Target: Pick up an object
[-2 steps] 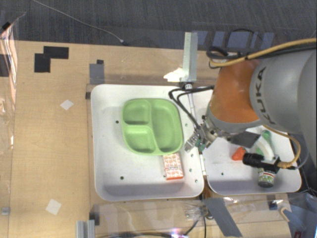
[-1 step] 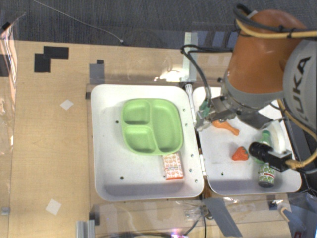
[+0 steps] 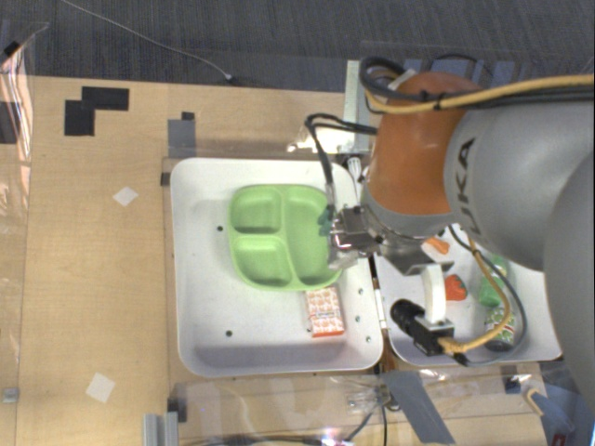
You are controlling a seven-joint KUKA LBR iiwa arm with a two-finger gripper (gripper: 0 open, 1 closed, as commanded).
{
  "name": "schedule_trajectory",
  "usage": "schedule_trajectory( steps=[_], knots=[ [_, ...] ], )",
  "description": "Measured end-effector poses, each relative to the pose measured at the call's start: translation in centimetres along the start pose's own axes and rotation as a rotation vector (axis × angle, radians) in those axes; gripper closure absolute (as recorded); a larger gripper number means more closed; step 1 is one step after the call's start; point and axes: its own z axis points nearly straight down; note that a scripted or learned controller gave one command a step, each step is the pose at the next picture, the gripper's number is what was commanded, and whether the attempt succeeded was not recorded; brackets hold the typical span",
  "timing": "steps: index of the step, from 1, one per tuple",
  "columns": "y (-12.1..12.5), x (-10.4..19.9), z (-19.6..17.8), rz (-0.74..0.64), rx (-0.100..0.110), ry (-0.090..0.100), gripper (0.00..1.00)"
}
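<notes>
Green divided tray (image 3: 275, 237) and one small carton (image 3: 323, 311) in left bin (image 3: 200, 277)

You had one camera, fixed above the counter (image 3: 93, 277) and looking down at a slant. It faced the two white bins side by side: the left bin (image 3: 200, 277) sat whole near the middle of your view, the right bin (image 3: 530, 342) ran toward the right edge. A strip of dark floor (image 3: 232, 17) lay along the top, so the far side was up. The arm (image 3: 493, 165) came in from the right, close under the lens and large, covering much of the right bin.
</notes>
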Motion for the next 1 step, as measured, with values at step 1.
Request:
schedule_trajectory(
  steps=[1],
  knots=[
    [2.34, 9.94, 3.32, 0.147, 0.002, 0.002, 1.00]
  ],
)
